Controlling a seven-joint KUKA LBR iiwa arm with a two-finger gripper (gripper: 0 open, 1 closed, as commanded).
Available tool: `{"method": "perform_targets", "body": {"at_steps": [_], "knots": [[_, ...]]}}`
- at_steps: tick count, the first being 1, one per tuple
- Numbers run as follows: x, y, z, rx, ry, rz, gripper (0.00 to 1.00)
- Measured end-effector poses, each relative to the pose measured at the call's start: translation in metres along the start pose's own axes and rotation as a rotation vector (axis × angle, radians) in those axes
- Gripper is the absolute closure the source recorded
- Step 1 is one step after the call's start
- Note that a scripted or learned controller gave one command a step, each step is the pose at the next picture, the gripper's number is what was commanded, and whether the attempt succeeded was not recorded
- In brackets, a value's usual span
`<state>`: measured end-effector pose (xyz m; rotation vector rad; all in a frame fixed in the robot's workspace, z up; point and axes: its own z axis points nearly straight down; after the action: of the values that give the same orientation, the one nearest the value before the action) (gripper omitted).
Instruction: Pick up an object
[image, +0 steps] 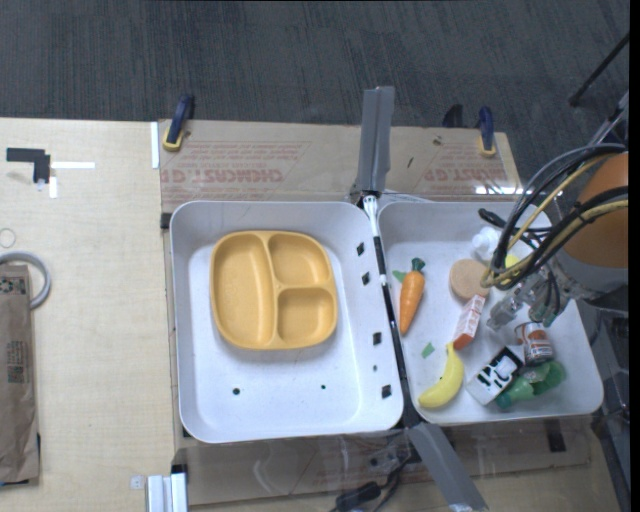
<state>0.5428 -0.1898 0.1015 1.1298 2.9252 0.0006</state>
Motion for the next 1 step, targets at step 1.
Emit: {"method": "perform_targets", "body": {"at_steps": [1], "knots": [[0.0001,0.0,0.0,0.0,0.0,0.0,0.0]]}}
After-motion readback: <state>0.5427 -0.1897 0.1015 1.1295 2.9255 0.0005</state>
